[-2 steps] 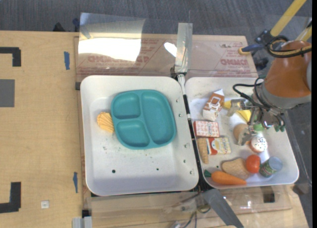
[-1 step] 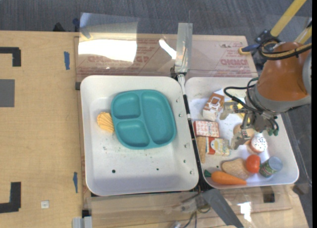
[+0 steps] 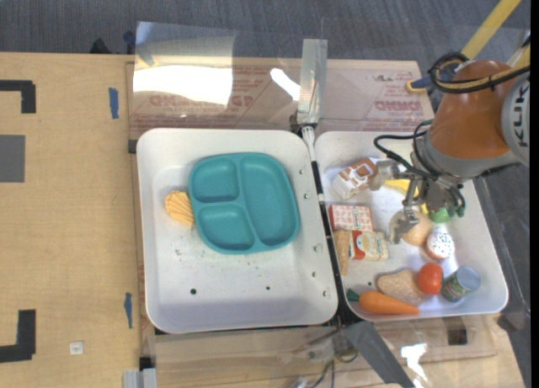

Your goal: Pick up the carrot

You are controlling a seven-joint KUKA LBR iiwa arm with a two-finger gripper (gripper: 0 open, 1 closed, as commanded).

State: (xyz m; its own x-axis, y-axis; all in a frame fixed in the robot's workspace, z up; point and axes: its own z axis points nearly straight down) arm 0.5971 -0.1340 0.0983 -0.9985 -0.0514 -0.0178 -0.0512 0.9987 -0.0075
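Note:
The carrot point(image 3: 383, 302), orange with a green end, lies along the front edge of the right bin point(image 3: 493, 294), pointing left to right. My gripper point(image 3: 408, 216) hangs low over the middle of that bin, well behind the carrot and slightly to its right. It sits just above a small tan item point(image 3: 416, 232). The grey arm with its orange band point(image 3: 472, 121) reaches in from the right.
Around the carrot lie a tan bread piece point(image 3: 398, 284), a red tomato point(image 3: 429, 278) and a blue-green can point(image 3: 460, 284). Cartons point(image 3: 352, 217) crowd the bin's left side. The left bin holds a teal divided plate point(image 3: 244, 202) and a yellow shell point(image 3: 178, 207).

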